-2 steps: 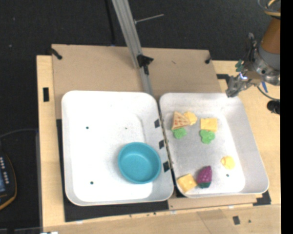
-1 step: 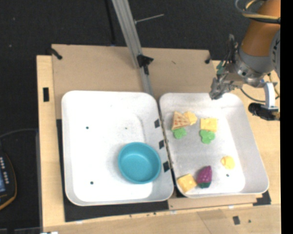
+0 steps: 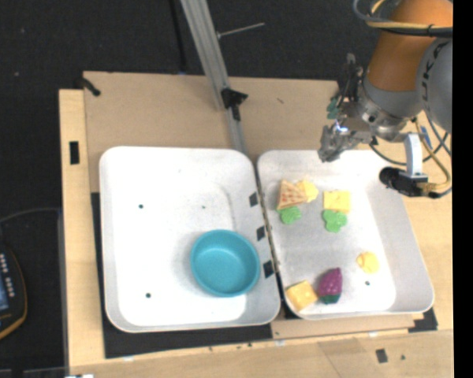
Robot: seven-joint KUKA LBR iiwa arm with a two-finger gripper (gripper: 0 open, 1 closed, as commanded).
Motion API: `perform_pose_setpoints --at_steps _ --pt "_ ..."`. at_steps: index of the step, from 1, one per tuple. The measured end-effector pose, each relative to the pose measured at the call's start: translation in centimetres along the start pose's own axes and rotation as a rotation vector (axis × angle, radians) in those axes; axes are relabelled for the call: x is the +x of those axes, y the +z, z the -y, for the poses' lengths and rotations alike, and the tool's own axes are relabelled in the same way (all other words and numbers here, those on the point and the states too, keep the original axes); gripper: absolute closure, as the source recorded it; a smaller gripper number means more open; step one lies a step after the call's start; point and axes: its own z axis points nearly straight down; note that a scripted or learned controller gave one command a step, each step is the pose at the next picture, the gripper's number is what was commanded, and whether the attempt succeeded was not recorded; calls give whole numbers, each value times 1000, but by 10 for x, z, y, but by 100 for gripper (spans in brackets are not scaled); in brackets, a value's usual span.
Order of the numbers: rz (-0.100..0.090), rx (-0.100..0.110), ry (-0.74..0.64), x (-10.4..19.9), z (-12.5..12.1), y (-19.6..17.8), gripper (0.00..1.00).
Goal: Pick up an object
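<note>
Hovering above the far edge of the right bin [image 3: 394, 211], my gripper [image 3: 332, 150] points down toward the bin's far left corner. Whether it is released or clenched I cannot tell from this slant; nothing is visible in its grasp.

The right bin carries the candidate objects. A yellow-and-orange wedge-shaped toy [image 3: 296, 193] lies near the bin's far left corner, just below my gripper in the view. A small green piece [image 3: 290, 215] sits touching or just beside the near side of that wedge. A yellow block [image 3: 337, 201] lies toward the middle of the bin's far half, with a second green piece [image 3: 334, 220] directly against its near side. A small yellow piece [image 3: 367, 261] rests alone toward the right side of the bin. At the near edge, a yellow block [image 3: 302, 295] sits close to the near left corner, and a purple grape-like toy [image 3: 329, 284] lies just beside it on the right.

The left bin [image 3: 142, 187] holds a blue bowl [image 3: 225, 262], upright, in its near right quarter, close to the divide between the bins.

Both bins rest side by side on the bench [image 3: 150, 109]. A grey metal pole [image 3: 209, 53] slants across the far part of the bench, ending near the bins' shared far edge.
</note>
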Motion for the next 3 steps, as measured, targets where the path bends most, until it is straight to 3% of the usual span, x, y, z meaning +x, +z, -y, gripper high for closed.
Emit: perform_pose_setpoints --at_steps 3 --pt "-1 2 -4 158 19 14 100"
